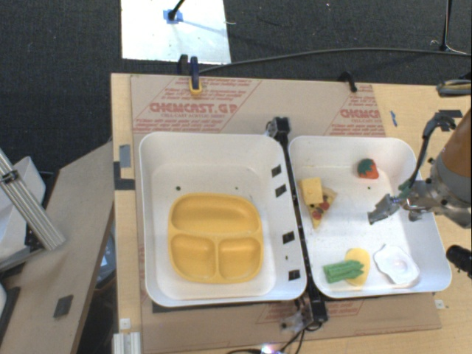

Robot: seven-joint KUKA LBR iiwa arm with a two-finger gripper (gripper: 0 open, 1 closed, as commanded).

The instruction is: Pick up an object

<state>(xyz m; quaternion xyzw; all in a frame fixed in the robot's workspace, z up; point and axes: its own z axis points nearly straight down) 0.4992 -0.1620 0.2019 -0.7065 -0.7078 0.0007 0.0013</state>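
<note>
The right bin (pixel 346 147) holds a toy pizza slice (pixel 316 200) near its left wall. A red and green toy strawberry (pixel 368 169) lies at the far right, and a green and yellow toy (pixel 347 268) sits by the front wall. A white fried-egg toy (pixel 396 263) rests in the front right corner. My gripper (pixel 383 212) hangs over the right half of this bin, above bare floor between the strawberry and the egg. Nothing shows between its fingers.
The left bin (pixel 158 153) holds a yellow divided plate (pixel 215 237). Black clips run along the divider between the two bins. A black cable crosses the bench behind the bins. The arm's grey body (pixel 451 175) fills the right edge.
</note>
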